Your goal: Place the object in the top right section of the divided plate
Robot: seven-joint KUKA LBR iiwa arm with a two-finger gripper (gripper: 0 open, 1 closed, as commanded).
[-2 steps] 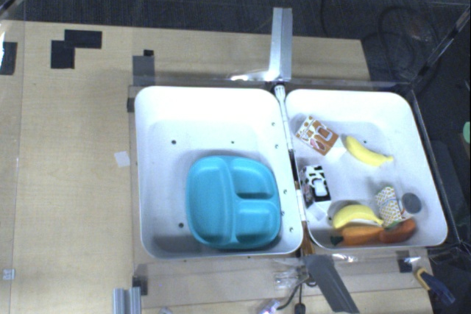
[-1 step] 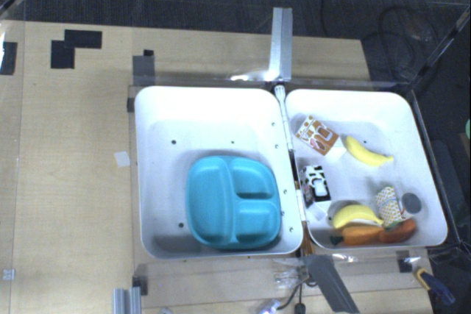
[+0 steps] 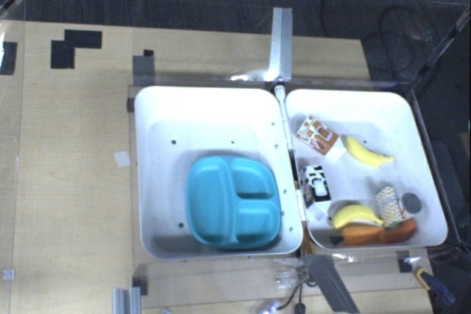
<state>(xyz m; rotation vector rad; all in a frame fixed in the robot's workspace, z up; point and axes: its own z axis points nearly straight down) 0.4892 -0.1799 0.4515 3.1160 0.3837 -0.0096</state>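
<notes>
A light blue divided plate (image 3: 233, 203) lies in the left white bin (image 3: 162, 121), toward its front. Its top right section (image 3: 255, 177) holds nothing. The right white bin (image 3: 397, 114) holds the loose objects: a banana (image 3: 366, 151) near the middle, a second banana (image 3: 355, 215) at the front, an orange carrot-like piece (image 3: 377, 233) under it, a brown and white packet (image 3: 318, 135), a small black and white item (image 3: 316, 184), and a patterned ball-like item (image 3: 388, 203).
A metal post (image 3: 282, 44) stands behind the seam between the two bins. A small dark round thing (image 3: 411, 203) lies at the right bin's front right. Wooden bench top (image 3: 66, 180) stretches to the left of the bins.
</notes>
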